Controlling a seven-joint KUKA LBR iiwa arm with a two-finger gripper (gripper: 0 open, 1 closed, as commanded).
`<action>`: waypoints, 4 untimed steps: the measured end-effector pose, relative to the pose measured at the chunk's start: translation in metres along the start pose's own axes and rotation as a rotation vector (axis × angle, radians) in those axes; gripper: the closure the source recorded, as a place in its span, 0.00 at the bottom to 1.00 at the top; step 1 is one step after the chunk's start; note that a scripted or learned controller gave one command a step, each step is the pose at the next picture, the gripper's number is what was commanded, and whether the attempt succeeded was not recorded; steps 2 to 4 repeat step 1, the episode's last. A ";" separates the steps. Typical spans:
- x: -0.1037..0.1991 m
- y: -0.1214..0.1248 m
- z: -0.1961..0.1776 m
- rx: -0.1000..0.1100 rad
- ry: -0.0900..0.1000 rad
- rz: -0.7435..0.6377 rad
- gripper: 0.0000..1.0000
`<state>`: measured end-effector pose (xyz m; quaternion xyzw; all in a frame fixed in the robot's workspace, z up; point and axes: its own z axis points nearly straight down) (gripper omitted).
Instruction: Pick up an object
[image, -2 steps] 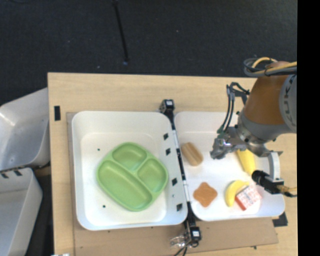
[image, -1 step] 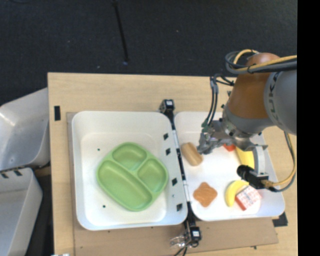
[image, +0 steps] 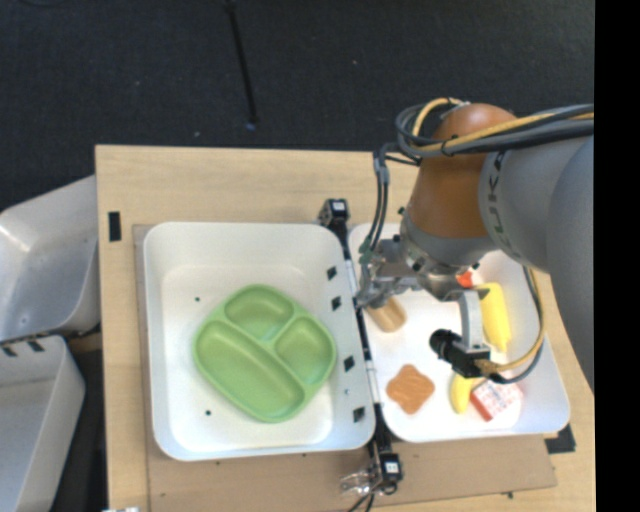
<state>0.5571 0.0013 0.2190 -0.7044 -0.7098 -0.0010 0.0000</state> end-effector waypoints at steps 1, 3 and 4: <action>0.056 0.003 0.000 0.001 0.000 0.000 1.00; 0.056 0.003 0.000 0.001 0.000 0.000 1.00; 0.056 0.003 0.000 0.001 0.000 0.000 1.00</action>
